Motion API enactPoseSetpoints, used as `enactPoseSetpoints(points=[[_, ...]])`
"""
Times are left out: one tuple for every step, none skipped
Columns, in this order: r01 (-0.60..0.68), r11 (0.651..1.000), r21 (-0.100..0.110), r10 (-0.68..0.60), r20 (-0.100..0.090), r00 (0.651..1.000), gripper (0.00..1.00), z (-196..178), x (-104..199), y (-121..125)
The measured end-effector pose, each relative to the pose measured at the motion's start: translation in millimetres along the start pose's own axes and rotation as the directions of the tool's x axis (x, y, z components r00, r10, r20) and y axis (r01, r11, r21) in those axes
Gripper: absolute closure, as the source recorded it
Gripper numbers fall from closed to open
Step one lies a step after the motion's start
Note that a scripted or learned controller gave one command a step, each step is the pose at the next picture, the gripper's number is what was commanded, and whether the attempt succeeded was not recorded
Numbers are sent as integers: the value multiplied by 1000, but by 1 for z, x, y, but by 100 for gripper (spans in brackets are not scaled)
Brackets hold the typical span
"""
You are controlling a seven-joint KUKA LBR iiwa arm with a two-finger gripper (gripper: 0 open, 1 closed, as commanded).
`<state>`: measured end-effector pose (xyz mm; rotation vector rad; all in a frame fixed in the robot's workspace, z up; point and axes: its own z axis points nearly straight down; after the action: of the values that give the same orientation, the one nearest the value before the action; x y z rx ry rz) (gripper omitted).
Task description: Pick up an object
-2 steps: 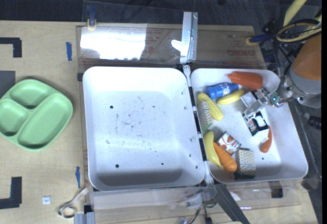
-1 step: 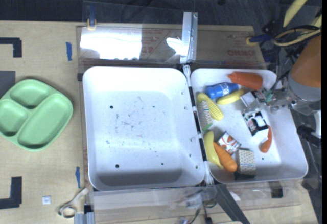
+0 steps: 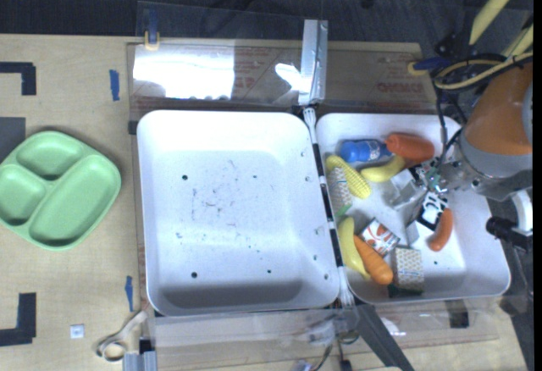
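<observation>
Wooden table [image 3: 68,81] carries two white bins; the right bin [image 3: 487,272] holds toy food, including a carrot [image 3: 373,259]. Gripper [image 3: 428,196] hangs among it, possibly touching a sausage [image 3: 441,229].

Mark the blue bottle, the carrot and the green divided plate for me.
blue bottle [image 3: 362,150], camera view, middle of its blue body.
carrot [image 3: 373,260], camera view, middle of its orange length.
green divided plate [image 3: 106,172], camera view, bare right rim.
</observation>
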<state>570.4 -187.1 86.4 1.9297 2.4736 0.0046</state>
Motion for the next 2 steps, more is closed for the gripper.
enactPoseSetpoints(points=[[-3,1000,-5,3,4,1000,100,-11,-2,1],[91,996,1,-91,1,996,100,-5,-36,-6]])
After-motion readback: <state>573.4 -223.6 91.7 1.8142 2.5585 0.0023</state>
